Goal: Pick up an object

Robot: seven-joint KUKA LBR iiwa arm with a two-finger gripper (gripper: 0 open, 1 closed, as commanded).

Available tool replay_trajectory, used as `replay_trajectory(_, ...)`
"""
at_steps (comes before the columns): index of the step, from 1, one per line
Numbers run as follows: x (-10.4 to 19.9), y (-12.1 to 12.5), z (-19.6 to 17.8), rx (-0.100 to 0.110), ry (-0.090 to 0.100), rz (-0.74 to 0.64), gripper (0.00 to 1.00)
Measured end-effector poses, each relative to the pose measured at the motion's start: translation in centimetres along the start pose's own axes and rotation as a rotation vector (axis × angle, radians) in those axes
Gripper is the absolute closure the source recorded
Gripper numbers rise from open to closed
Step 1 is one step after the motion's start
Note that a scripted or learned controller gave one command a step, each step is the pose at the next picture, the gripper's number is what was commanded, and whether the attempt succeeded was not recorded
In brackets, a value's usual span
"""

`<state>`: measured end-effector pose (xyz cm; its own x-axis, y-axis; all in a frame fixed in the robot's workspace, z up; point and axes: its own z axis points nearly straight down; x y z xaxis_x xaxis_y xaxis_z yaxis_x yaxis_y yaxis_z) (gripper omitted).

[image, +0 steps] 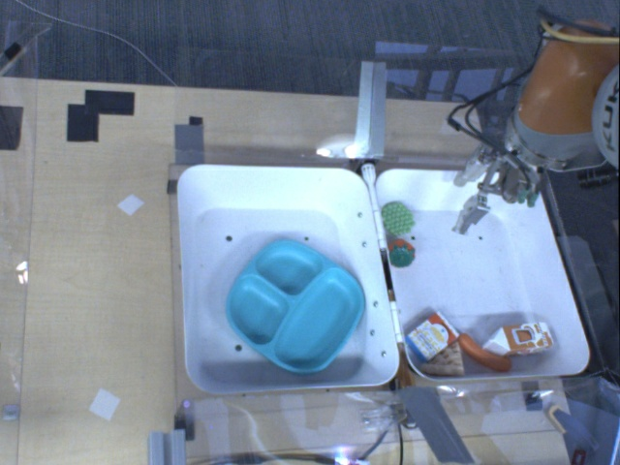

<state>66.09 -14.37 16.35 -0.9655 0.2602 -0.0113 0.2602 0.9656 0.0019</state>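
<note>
I see the two-finger gripper (477, 211) hanging over the far part of the right white bin (504, 269), its fingers apart and grasping nothing. The nearest candidate, a green knobbly ball (397, 217), lies at nine o'clock from the fingers, hard against the divider between the bins; a small teal-and-orange round toy (401, 252) sits just beside it at six o'clock. Bare bin floor separates fingers and ball. The orange sausage-shaped toy (481, 354) and the small cartons crowd the near wall, at about six o'clock from the fingers. A blue divided plastic plate (295, 305) occupies the left white bin (208, 260).

Grey arm (603, 114), orange band (562, 76), black cables, small metal-grey gripper (481, 200)
</note>
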Motion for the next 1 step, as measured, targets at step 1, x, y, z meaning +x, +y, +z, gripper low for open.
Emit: replay_trajectory(1,-0.02,1.37,-8.15,-0.001,-0.002,0.068,0.00)
